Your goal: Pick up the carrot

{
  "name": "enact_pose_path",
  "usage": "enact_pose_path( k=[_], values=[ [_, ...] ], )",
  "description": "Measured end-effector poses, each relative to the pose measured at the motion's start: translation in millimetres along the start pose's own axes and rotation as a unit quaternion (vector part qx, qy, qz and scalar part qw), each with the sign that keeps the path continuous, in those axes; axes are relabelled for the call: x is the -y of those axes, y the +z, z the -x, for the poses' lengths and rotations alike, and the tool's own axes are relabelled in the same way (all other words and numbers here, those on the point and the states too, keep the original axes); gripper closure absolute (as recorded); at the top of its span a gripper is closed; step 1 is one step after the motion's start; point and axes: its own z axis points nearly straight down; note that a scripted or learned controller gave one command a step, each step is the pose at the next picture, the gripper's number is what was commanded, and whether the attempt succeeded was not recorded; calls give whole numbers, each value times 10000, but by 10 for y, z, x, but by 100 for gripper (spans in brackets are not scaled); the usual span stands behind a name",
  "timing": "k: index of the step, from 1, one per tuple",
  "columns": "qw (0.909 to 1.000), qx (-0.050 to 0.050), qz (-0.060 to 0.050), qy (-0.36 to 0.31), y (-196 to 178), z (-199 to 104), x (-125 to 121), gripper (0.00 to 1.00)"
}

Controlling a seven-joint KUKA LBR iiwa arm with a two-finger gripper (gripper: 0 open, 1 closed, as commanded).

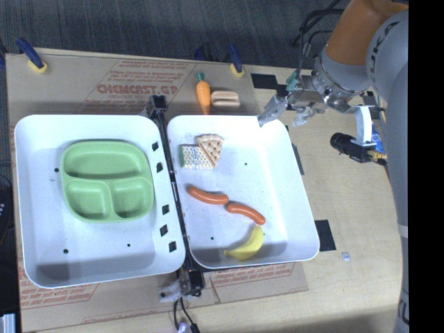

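— Carrot, the small orange plastic one with a green top (202,93): where is it?

— On the bench, just beyond the far rim of the right-hand shallow white bin (300,207), just beside a tan toy bun (225,100). It's outside both bins, so probably a stray from some try.

— And left of that?

— A pale green divided tray (107,180) fills the left white bin (28,207).

— The two-finger gripper (286,111)?

— Near the right bin's far corner, fingers spread, nothing between them, well apart from the carrot.
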Motion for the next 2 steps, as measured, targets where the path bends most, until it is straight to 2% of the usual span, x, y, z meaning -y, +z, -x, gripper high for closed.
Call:
enact_pose_path(
  k=[1,2],
  values=[
    [9957,-7,-10,927,474,-670,593,0],
    [9869,-8,-5,1612,1629,-789,958,0]
  ],
)
